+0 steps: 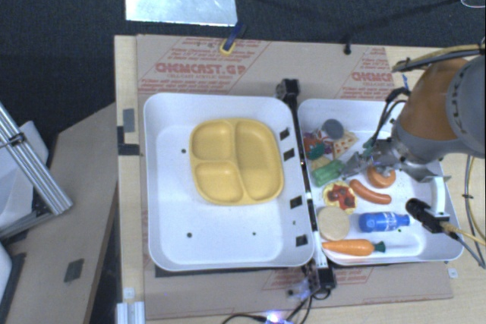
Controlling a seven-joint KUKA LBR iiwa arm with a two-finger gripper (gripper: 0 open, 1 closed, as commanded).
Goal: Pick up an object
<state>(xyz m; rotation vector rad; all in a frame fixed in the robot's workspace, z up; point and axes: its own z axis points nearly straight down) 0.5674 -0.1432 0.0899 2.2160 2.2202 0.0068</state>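
The right bin [437, 250] holds several toy foods: a green piece [326, 173], an orange-red sausage [370, 192], a round orange piece [381, 177], a pizza slice [340, 196], a blue bottle [383, 221], a carrot [349, 246], a tan disc [332, 223], a cheese wedge [345, 140] and a grey lump [332, 128]. My gripper [358, 158] hangs low over the middle of this bin. It sits just right of the green piece and above the sausage. Nothing visible is lifted with it.
The left bin [163, 239] carries a yellow divided plate [234, 161]. A black hinge strip [300, 163] runs between the bins. The arm's grey and orange body [437, 114] covers the right bin's far right corner, with a black part [425, 215] near the bottle.
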